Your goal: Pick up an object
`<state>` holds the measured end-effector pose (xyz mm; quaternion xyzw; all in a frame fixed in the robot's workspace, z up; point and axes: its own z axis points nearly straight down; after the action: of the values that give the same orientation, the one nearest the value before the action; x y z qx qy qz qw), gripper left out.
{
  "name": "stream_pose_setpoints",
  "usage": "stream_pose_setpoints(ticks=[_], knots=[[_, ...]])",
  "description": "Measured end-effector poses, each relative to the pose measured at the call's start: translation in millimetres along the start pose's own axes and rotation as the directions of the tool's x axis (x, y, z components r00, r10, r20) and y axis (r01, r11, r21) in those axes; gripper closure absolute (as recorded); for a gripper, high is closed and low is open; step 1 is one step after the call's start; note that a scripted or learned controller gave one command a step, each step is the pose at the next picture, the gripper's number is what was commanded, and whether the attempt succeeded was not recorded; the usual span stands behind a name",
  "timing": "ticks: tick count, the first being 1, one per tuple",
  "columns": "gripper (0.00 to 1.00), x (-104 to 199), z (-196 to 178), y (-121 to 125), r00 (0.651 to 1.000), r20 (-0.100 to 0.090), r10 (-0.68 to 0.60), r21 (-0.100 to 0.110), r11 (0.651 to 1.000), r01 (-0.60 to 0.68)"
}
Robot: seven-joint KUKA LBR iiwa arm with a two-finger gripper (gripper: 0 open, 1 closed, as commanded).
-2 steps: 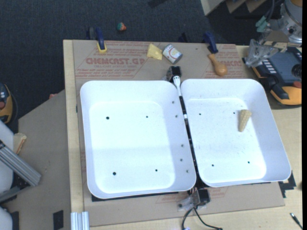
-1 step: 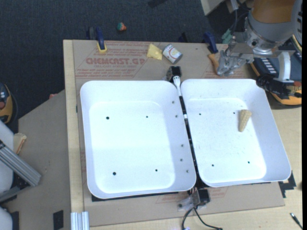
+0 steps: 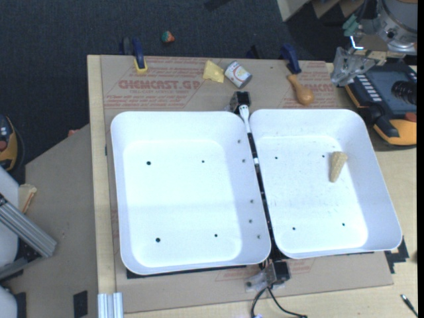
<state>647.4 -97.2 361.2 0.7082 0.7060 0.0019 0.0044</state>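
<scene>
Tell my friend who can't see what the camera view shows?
Two white bins sit side by side on a bench; the right bin holds one small tan cone. The arm's end effector hangs at the upper right, outside the bins. A yellow piece and a small box lie behind the left bin.

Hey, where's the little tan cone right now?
The tan cone lies in the right-hand bin, near its right wall and toward the far side, with the gripper up beyond the bin's far right corner.

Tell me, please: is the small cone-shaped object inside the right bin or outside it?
Inside. The cone-shaped object lies on the floor of the right bin, near its far right side, within the white rim.
</scene>
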Motion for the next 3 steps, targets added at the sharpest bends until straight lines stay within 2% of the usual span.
stream_pose_setpoints(ticks=[1, 2, 3], knots=[[1.0, 66, 54, 19, 1.0, -0.006, -0.01, 0.015, 1.0, 0.01], [1.0, 0, 23, 19, 1.0, 0.001, 0.002, 0.002, 1.0, -0.002], [1.0, 41, 84, 17, 1.0, -0.005, -0.007, 0.016, 1.0, 0.007]])
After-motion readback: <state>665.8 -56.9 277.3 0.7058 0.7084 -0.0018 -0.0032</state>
